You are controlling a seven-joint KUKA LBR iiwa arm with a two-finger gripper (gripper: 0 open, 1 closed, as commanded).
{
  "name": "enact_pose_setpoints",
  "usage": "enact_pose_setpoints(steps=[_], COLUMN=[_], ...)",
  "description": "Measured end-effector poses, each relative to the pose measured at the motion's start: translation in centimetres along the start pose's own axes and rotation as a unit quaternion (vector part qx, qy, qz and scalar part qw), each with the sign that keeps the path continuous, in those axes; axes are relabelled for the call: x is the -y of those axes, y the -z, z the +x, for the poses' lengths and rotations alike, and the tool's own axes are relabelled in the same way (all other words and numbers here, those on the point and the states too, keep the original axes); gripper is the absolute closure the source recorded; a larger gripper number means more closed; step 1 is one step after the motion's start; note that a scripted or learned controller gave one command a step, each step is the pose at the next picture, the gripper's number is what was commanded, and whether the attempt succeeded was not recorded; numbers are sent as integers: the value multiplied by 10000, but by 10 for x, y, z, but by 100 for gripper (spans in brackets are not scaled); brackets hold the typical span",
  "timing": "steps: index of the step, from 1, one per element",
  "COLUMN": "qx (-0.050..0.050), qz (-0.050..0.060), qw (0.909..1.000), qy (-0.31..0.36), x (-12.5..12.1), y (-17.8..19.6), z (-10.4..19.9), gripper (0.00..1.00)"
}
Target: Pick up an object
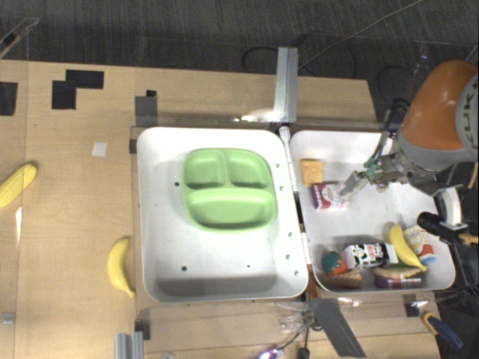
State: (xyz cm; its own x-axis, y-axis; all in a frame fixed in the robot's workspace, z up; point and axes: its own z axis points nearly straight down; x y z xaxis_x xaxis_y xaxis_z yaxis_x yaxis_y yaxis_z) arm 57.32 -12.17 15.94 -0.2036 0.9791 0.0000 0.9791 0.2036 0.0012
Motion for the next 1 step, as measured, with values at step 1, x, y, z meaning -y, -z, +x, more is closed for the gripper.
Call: enact_pose_setpoints(steps=[1], qx=[1], qz=[-6], qw=[10000], qy=[51], x=[9], y=[43], z=[56], gripper=[0])
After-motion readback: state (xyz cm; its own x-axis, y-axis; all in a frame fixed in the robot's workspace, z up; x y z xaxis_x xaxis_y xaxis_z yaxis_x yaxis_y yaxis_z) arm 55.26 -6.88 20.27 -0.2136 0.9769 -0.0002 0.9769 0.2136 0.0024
